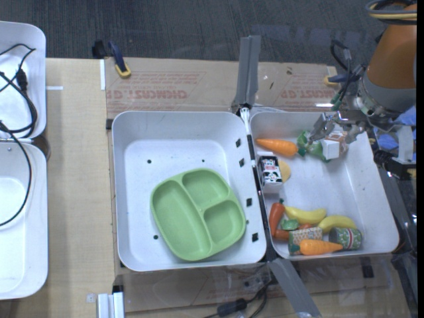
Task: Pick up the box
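Item: small box, white with dark printing, lying in the right bin hard against its left wall, touching a yellowish item on its right. Just above it an orange carrot is lying across the bin. Gripper is hovering well apart from the box, near the bin's upper right corner, directly over a green-and-white item; whether the jaws are open or closed cannot be told from here. Lower in the bin, bananas, a second carrot and a green can are crowding together. Left bin is holding a green divided plate. Risks: the gripper is sitting over the wrong object and may be closing on it; the box's position against the wall is leaving little room for a finger on that side.
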Controlling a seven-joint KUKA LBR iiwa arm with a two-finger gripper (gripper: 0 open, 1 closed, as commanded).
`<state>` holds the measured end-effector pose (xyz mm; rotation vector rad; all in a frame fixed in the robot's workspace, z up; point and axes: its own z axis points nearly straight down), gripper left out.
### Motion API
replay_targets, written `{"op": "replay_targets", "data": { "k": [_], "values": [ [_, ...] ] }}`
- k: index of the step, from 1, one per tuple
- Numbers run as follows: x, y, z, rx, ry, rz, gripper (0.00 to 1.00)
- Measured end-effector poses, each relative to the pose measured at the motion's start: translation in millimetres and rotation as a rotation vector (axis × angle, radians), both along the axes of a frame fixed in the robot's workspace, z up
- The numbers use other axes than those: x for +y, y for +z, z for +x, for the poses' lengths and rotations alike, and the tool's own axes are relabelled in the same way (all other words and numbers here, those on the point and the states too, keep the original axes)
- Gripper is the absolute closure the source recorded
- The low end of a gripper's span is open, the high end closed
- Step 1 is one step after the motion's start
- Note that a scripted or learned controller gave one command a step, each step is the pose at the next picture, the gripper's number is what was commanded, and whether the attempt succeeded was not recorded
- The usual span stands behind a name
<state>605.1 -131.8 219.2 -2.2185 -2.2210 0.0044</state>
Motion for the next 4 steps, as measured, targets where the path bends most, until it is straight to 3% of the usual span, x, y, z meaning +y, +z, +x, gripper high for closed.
{"op": "replay_targets", "data": {
  "k": [1,2,3,4],
  "values": [
    [0.2,-72.8,-4.8,0.002,-0.208,0.000,0.00],
    [-5.5,-129.5,-67.7,0.001,-0.172,0.000,0.00],
    [-32.0,-128.3,1.1,-0.002,-0.173,-0.001,0.00],
    [-54.2,-131.8,41.6,0.087,-0.169,0.044,0.00]
  ]
}}
